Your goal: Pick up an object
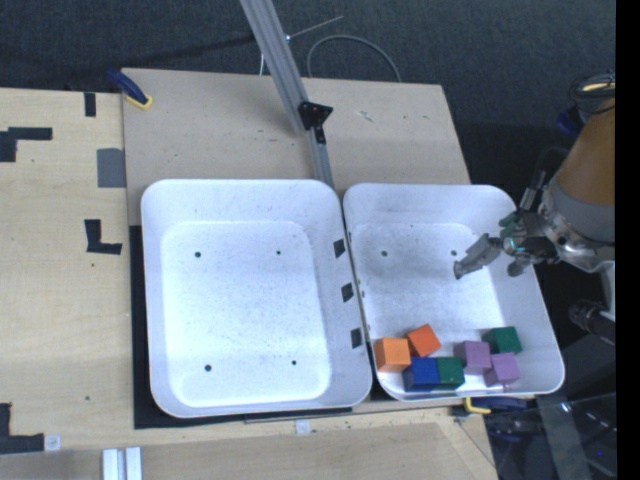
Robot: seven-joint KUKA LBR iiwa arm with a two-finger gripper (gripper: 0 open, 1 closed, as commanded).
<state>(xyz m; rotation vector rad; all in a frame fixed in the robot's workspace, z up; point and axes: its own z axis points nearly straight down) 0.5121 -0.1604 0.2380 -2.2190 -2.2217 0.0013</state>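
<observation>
Several small blocks lie bunched along the front of the right bin (400, 213): two orange blocks (393, 353) (424, 340), a blue block (424, 372), a green block (451, 371), two purple blocks (472, 353) (505, 368) and a dark green block (503, 340). My gripper (490, 265) hangs over the right side of this bin, well behind the blocks and apart from them. It is open, its fingers spread, and nothing sits between them.
The left bin (160, 208) sits beside the right one, sharing a raised middle rim. A slanted metal rail (275, 43) runs down from the top to the bins' back junction. A blue-and-yellow clip (130, 86) lies on the bench at far left.
</observation>
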